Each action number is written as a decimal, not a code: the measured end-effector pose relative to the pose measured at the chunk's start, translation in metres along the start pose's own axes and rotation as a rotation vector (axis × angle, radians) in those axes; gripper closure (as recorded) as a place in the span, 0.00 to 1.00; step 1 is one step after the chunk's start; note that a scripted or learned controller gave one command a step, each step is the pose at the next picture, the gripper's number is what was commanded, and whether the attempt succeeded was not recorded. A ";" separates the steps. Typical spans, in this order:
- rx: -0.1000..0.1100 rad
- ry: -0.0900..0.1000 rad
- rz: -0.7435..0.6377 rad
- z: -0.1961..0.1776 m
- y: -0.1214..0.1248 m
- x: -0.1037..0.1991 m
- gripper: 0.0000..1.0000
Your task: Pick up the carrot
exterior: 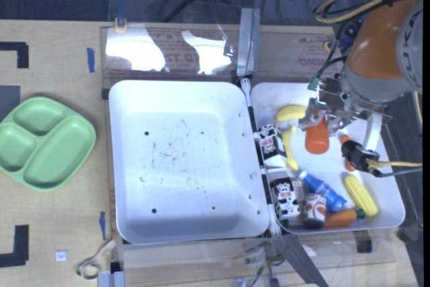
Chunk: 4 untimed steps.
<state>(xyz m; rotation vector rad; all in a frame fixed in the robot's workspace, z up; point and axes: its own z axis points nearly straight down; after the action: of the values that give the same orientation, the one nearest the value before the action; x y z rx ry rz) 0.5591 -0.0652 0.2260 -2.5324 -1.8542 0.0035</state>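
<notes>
The carrot (318, 139), a stubby orange piece, hangs upright in the upper middle of the right bin (393, 215). My gripper (322, 121) is directly over it, and the carrot's top sits between the two fingers, so the gripper is shut on it. The grey arm with its orange band comes in from the upper right and hides the bin's far right corner.
Around the carrot lie a banana (290, 113), two cow-print cartons (270, 142) (285, 193), a blue bottle (324, 189), a can (314, 207), a corn cob (361, 193) and an orange-red vegetable (341, 217). The left bin (127, 104) is beside it; a green divided plate (46, 142) lies far left.
</notes>
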 end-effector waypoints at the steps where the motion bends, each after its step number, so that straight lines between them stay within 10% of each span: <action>1: 0.000 0.000 -0.115 0.018 0.003 -0.040 1.00; 2: -0.005 -0.001 0.042 0.021 0.032 -0.049 1.00; 3: -0.008 -0.002 -0.189 -0.001 0.081 -0.124 1.00; 4: -0.002 0.001 -0.157 -0.007 0.013 -0.058 1.00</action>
<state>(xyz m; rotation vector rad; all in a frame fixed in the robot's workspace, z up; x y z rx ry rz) 0.5540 -0.1240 0.2327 -2.3801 -2.0471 0.0008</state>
